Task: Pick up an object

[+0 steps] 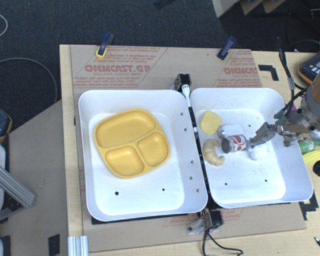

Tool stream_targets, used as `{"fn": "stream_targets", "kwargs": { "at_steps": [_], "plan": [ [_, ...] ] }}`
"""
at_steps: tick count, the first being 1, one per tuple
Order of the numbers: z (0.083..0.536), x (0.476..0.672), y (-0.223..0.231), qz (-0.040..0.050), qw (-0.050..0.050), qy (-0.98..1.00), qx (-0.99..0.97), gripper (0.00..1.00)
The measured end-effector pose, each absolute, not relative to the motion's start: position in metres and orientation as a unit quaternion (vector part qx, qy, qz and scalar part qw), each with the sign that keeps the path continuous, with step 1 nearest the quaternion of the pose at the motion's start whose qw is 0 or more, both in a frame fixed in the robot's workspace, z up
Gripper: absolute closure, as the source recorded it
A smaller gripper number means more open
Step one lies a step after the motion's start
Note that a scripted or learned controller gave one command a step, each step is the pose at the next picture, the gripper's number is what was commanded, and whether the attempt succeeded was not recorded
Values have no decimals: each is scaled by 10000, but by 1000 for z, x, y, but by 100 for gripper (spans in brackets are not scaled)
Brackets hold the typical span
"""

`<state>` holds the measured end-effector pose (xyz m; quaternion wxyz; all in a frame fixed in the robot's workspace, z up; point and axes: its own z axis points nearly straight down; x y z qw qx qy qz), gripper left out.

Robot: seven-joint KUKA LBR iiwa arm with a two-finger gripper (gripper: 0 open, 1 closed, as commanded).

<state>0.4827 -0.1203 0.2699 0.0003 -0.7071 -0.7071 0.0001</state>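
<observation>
I read this as the approach step: nothing is lifted yet, and my claw (pixel 254 143) sits low in the right-hand shallow white plastic bin (pixel 266 188), just beside the small cluster of objects there.

The nearest candidate is the small metal can with a red and white label (pixel 234 142), lying on its side directly ahead of the claw, toward the divider between the bins. One dark finger (pixel 262 133) slants down toward the can's near end, and a pale finger tip (pixel 253 153) rests by the bin floor just below it. They look spread apart with nothing between them (the can's end seems close to the gap, but I cannot say it is touching either finger).

Beyond the can from the claw lies the tan croissant-shaped pastry toy (pixel 213 152), touching or nearly touching the can's far end. Up and beyond it sits the pale yellow rounded lemon-like piece (pixel 210 122). Far past the divider, the yellow three-compartment plastic plate (pixel 130 142) rests in the left-hand white bin (pixel 144 204).

The next move, as I judge it, calls for a short push forward to bracket the can, then closing; a can on its side may roll away.

The grey wrist (pixel 304 122) reaches in low from the right, tilted forward, fingers pointing toward the divider.
</observation>
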Motion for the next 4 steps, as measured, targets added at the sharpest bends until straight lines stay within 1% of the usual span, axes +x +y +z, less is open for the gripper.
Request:
{"fn": "stream_targets", "kwargs": {
  "at_steps": [1,2,3,4],
  "plan": [
    [281,483,-120,-7,-14,-7072,-7070,100],
    [346,481,-54,-34,-30,-7101,-7041,100],
    [364,480,35,-27,-9,-7112,-7030,100],
    [422,480,94,-38,-18,-7100,-7042,100]
  ]
}}
